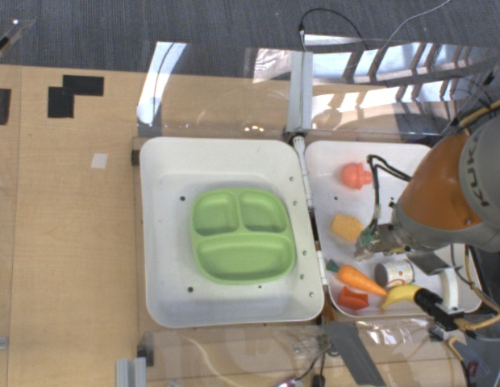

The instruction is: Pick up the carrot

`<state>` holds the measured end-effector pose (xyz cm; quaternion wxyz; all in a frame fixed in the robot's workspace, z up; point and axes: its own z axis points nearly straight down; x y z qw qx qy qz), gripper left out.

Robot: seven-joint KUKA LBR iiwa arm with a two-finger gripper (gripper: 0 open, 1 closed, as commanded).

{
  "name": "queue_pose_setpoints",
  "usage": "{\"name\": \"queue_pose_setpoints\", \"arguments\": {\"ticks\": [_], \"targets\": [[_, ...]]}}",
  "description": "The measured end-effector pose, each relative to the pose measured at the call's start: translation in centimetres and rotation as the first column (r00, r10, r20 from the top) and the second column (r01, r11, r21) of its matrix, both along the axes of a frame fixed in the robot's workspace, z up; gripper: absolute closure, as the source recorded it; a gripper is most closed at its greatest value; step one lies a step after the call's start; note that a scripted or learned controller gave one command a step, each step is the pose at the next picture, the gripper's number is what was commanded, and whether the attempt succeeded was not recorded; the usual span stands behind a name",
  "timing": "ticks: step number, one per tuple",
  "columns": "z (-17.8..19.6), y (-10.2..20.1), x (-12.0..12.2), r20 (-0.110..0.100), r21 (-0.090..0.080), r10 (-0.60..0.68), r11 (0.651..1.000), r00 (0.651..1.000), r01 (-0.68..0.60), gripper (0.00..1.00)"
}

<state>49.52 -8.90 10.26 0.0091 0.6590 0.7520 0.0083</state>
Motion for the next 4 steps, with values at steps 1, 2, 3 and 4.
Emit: {"name": "queue_pose_setpoints", "arguments": {"ticks": [1, 2, 3, 4], "targets": [[0.0, 0.0, 0.0, 0.0, 0.0, -0.001, 1.0, 1.0, 0.001, 0.0], [-1.1, 0.3, 5.5, -0.013, -0.001, -0.037, 0.999, 0.999, 0.037, 0.0], [0.0, 0.5, 5.6, -0.01, 0.0, -0.028, 1.0, 1.0, 0.028, 1.0], [11.5, 2.6, 8.9, -0.019, -0.001, -0.103, 0.995, 0.994, 0.103, 1.0]]}}
